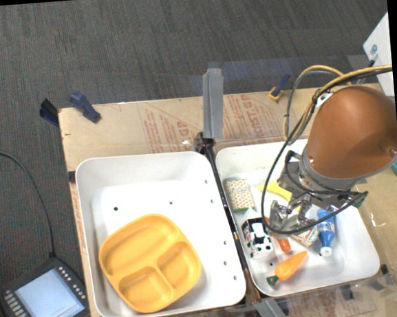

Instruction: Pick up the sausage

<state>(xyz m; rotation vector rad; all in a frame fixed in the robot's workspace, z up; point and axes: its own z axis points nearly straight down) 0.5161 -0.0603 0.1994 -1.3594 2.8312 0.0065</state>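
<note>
Grey carpet around a cardboard-topped bench; two white bins on it. My gripper (286, 216) hangs low in the right bin (363, 261), amid clutter: whether it's open or closed, I cannot tell. Sausage: probably the small reddish piece (283, 243) just below it, untouched. Carrot (289, 267) beyond that. Yellow tray (149, 262) sits well left, out of my way.

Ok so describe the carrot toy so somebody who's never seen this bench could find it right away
Look at the right white bin, the one the arm reaches into. Along its near edge, below the gripper, lies the carrot. It is the orange tapered piece with a small green tip at its left end, just right of the black and white cow-patterned toy.
</note>
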